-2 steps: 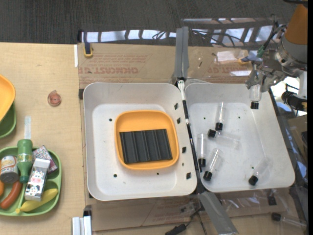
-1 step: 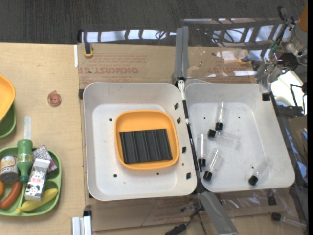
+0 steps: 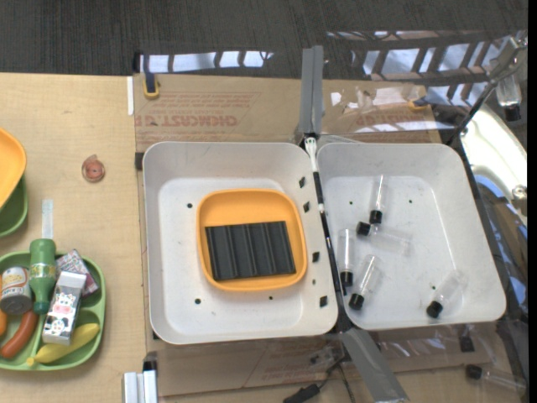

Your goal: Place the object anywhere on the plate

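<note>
L bin (image 3: pixel 159 225): orange plate (image 3: pixel 252 206) w/ black ribbed block (image 3: pixel 252 251) flat on it. R bin (image 3: pixel 470 225): several clear black-capped vials (image 3: pixel 362 280), scattered.

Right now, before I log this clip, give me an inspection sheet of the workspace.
Surface: two white bins side by side, left bin and right bin, on cardboard.
Job's things: orange plate in the left bin, dark ribbed slab lying on it.
Clutter: clear tubes with black caps scattered in the right bin; green tray of toy food on the wooden table at left.
Grippers: nothing seen.
Cables: dark cable at upper right.
Surroundings: dark carpet beyond.
</note>
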`<state>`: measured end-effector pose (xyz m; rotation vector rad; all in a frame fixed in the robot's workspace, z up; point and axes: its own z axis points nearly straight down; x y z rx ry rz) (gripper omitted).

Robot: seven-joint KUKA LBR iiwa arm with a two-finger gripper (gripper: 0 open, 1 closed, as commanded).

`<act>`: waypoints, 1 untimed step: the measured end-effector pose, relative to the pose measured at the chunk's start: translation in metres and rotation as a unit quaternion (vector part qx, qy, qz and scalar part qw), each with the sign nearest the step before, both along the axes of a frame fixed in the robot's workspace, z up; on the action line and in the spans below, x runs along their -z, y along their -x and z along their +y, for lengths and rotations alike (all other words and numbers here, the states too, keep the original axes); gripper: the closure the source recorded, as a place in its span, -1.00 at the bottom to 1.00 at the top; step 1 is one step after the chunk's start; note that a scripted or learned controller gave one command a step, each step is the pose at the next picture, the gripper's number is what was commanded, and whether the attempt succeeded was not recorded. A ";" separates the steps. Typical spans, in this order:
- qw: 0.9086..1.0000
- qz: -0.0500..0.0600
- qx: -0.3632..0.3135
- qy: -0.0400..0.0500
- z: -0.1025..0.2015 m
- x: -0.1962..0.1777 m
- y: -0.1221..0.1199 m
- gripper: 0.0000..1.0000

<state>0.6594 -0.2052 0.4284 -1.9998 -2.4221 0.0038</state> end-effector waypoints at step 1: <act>0.985 -0.001 -0.173 0.000 -0.018 -0.013 0.000 1.00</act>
